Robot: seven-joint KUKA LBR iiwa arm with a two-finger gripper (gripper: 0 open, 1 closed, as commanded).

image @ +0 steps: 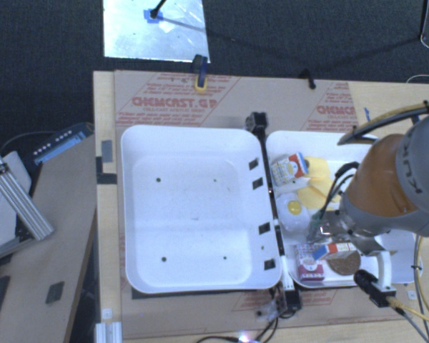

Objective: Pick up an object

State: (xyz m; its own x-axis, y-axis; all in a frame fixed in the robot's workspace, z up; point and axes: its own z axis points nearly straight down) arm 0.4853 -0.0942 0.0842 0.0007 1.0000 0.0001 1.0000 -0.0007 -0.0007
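Note:
The right bin (282, 143) holds several small objects. A red and white carton (289, 168) lies at its far left beside a yellow item (316, 181). Below them sits a clear piece with a yellow spot (294, 207). Near the front are a red, white and blue packet (324, 250), a brown round object (344, 263) and a magenta box (311, 271). My arm's orange band (379, 181) and grey wrist hang over the bin's middle. The gripper (323, 230) points down just above the packet, mostly hidden by the wrist.
The left white bin (139, 145) lies beside the right one, joined by a black divider with clips (260, 186). Cables (386, 116) loop over the arm at the right. A yellow clamp (200, 83) sits on the board behind the bins.

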